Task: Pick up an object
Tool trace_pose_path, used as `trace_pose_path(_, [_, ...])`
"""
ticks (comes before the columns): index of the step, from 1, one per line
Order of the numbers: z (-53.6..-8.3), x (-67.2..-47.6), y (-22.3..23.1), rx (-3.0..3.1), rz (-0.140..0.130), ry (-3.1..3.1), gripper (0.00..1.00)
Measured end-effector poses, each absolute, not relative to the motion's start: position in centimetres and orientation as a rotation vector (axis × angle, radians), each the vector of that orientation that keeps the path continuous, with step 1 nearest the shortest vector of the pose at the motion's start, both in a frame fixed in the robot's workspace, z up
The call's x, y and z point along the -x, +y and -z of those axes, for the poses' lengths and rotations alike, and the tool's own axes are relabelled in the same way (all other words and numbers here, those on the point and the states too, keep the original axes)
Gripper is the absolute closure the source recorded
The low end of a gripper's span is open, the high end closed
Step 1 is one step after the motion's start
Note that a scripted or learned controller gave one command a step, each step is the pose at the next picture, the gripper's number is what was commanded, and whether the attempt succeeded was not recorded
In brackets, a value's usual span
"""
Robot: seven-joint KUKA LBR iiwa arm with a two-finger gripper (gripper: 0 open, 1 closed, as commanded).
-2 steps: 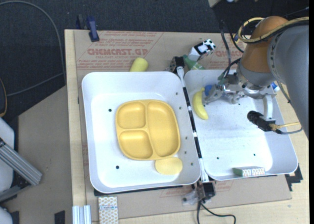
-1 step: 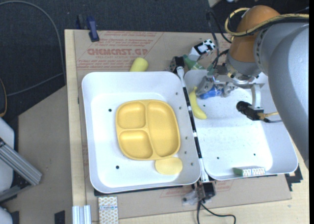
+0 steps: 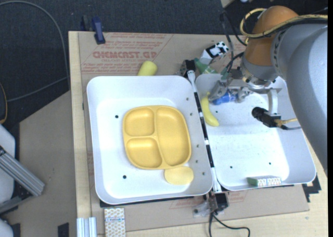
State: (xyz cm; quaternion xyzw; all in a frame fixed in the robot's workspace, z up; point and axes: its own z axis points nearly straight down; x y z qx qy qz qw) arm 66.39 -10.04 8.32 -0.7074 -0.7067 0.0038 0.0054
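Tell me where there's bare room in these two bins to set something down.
Roomiest: the middle floor of the right bin, between the banana and the small box at its near edge. The left bin has bare strips left of and beyond the yellow plate. Crowded: the right bin's far corner, where the gripper hangs by the banana.

I recorded the left bin (image 3: 104, 127) and right bin (image 3: 260, 153) as plain white. The divided tray (image 3: 156, 137) was yellow, the disc (image 3: 179, 175) a paler yellow, the banana (image 3: 209, 112) yellow. A small block (image 3: 264, 181) read green and white. The counter (image 3: 125, 54) was tan with red lettering. The arm (image 3: 307, 64) showed grey, its band (image 3: 270, 28) orange.
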Motion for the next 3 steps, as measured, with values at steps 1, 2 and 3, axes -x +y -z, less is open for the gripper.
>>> trace_pose_path(1, [-8.35, -66.39, -9.39, 2.218, -0.015, -2.213, 0.0])
trace_pose_path(2, [-8.34, -66.39, -9.43, 2.216, -0.015, -2.213, 0.0])
trace_pose_path(3, [-9.31, -66.35, -9.44, 2.216, -0.018, -2.212, 1.0])
